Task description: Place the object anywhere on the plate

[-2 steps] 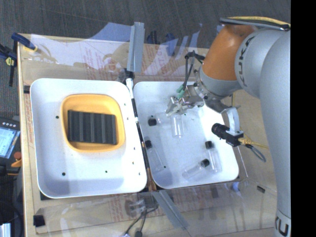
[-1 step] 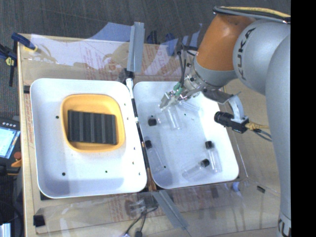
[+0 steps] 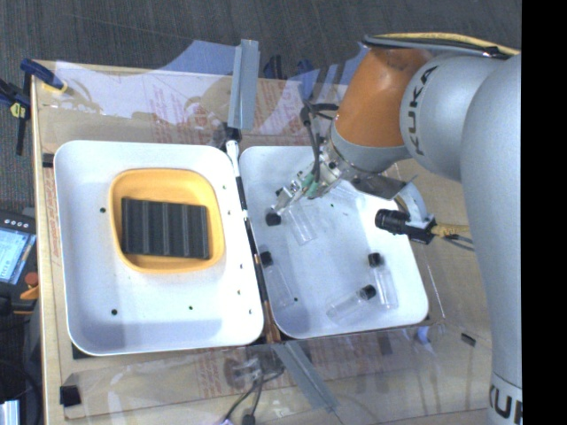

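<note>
From my seat the arm (image 3: 443,104) takes up the right of the frame, its orange band bent over the upper edge of the right bin (image 3: 292,308). The worktop (image 3: 133,104) runs beneath both bins. The left bin (image 3: 80,308) carries the plate (image 3: 164,184), a yellow-rimmed dish with a dark ribbed slab (image 3: 166,227) lying in its middle.

The jaws (image 3: 297,191) hang low over the upper left part of the right bin, pointing down and toward the left. I cannot tell whether they are apart or together; glare and clutter around the tip blur them. A clear vial with a dark cap (image 3: 273,219) lies just beneath the tip, and I take this as the object to move, though I cannot confirm contact. Two more capped vials (image 3: 381,282) lie at the lower right of the same bin, well apart from the tip.

My worry is the vial itself: clear plastic, round, likely to roll or slip out of a loose pinch, so the arm may lift with nothing. It must also clear the raised rims where the bins meet; a low carry could knock it loose there. The ribbed slab could let it land awkwardly.

The arm's base is cut off at the right edge, and the vial bodies nearly vanish against the white.
</note>
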`<state>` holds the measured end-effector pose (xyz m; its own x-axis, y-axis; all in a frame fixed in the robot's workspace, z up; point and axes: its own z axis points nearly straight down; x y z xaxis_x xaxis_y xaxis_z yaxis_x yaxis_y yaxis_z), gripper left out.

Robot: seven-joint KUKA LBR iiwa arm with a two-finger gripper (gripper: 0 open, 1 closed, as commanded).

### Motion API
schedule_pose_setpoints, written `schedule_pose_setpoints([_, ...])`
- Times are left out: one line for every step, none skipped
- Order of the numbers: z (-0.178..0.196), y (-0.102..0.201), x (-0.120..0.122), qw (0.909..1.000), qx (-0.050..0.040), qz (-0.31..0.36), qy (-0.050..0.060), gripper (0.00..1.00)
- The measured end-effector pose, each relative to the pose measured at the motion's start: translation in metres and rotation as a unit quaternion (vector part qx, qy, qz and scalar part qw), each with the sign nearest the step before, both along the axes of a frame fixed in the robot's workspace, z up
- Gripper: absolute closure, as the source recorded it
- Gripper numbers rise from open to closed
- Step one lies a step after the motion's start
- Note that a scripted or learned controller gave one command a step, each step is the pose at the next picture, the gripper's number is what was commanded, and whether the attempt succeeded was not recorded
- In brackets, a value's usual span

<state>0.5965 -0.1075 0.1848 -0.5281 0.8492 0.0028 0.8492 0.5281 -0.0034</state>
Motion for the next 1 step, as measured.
schedule_pose_setpoints([0.0300,0.0589,-0.0036,0.9984,-0.0004,0.057,-0.002,1.00])
